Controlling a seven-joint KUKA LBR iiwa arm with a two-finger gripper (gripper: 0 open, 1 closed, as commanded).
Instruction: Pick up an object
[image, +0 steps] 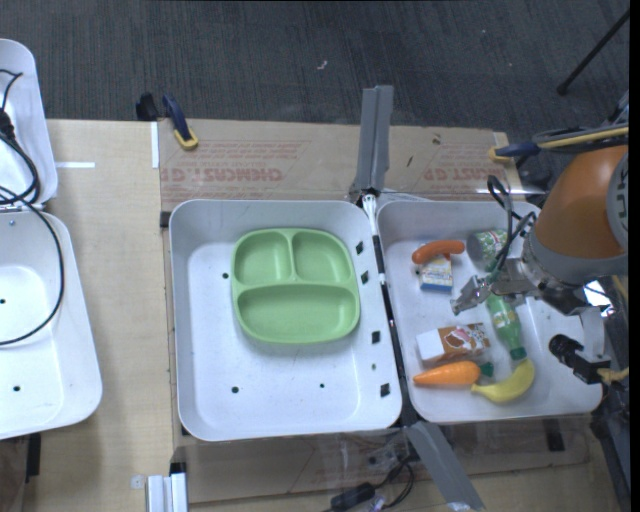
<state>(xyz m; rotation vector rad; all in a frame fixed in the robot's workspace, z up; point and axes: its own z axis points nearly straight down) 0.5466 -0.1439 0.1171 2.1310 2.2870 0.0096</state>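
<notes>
Green plastic bottle (505, 322) lies just beside gripper (478, 292), grip state unclear; descend centred over it, I judge

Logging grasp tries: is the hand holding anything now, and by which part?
Cannot be told. The hand hangs over the right bin by the green bottle, but nothing shows between its fingers.

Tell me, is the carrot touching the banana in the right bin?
Touching. The camera view shows the carrot's right end meeting the banana's left tip near the front of the right bin, with no bin floor visible between them.
</notes>
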